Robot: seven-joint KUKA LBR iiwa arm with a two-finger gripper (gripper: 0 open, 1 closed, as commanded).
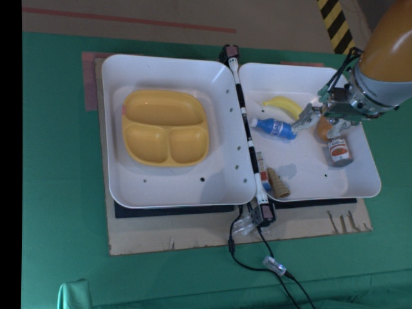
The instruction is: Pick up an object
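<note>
- two white bins: left bin (129, 192) and right bin (360, 185);
- one yellow divided plate (165, 127);
- one banana (283, 105);
- one blue bottle (273, 128);
- one small orange-labelled can (338, 152);
- one orange item (322, 129), partly hidden;
- one brown cone-ish thing (279, 183)

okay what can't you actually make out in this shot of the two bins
- End effector: whether it is open or shut, blurred.
- Orange object: largely hidden under the wrist.
- Can label: too small to read.
- Arm: cut off by the right edge.
</note>
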